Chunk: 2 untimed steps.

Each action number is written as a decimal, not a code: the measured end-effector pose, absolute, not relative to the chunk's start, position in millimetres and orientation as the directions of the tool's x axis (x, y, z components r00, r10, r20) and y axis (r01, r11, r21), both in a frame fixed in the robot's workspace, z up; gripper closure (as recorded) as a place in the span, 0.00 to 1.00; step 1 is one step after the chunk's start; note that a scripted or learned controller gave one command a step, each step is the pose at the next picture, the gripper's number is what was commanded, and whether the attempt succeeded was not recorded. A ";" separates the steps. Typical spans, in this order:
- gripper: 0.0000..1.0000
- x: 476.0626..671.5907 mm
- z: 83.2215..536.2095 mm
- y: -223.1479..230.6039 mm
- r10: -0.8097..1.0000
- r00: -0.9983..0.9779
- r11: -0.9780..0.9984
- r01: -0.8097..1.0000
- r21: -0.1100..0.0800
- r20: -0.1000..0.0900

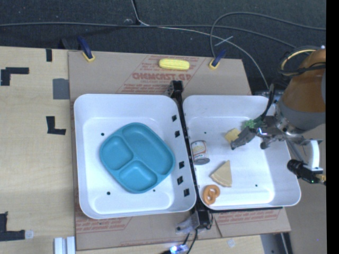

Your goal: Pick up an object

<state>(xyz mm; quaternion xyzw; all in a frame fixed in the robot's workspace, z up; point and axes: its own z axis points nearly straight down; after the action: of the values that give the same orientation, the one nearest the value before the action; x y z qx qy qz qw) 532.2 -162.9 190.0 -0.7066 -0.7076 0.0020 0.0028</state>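
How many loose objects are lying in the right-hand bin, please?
4: a small can by the divider, a tan wedge mid-bin, a pretzel near the front, a yellow piece beside the gripper, perhaps hiding more.

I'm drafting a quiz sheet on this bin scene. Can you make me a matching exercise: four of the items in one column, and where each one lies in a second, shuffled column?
Items:
1. blue divided plate
2. yellow corn cob
3. small can
4. pretzel

Places:
A. on the cardboard behind the bins
B. right bin, near its front edge
C. left bin
D. right bin, close to the divider between the bins

Pairs: 1-C, 2-A, 3-D, 4-B
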 end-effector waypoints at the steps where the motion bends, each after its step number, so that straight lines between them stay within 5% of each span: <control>1: 0.00 536.9 129.8 -167.8 1.000 -0.001 0.001 1.000 -0.004 0.000; 2: 0.00 537.0 82.9 -167.4 1.000 -0.001 0.001 1.000 -0.001 -0.002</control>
<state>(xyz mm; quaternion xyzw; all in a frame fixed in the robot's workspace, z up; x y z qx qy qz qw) 537.0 -167.4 82.9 -0.7066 -0.7076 0.0009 -0.0004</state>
